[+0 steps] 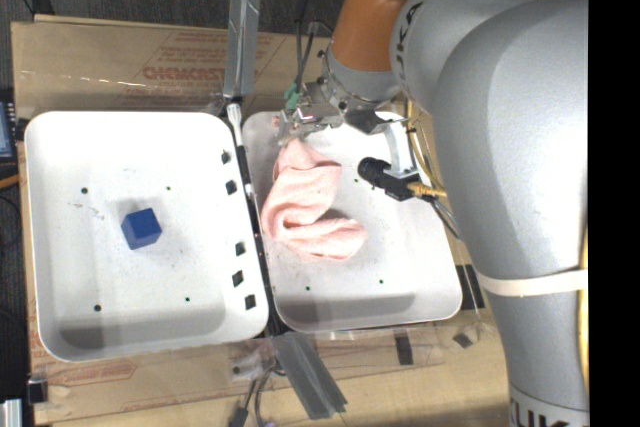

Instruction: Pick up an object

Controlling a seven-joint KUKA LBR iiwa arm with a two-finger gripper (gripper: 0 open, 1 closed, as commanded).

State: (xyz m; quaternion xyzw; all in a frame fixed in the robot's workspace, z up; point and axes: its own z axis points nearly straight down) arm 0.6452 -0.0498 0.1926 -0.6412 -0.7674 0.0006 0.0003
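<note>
Pink cloth point(305, 205) lies in the right bin point(420, 290); end effector point(300, 120) meets its top, grip impossible to tell.

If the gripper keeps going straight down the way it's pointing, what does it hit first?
Most likely the pink cloth bunched in the right bin; the gripper sits at the cloth's top end, though depth is unclear.

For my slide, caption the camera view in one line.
KUKA arm's pincer meets the top of a pink cloth in the right bin; blue cube sits in the left bin.
</note>
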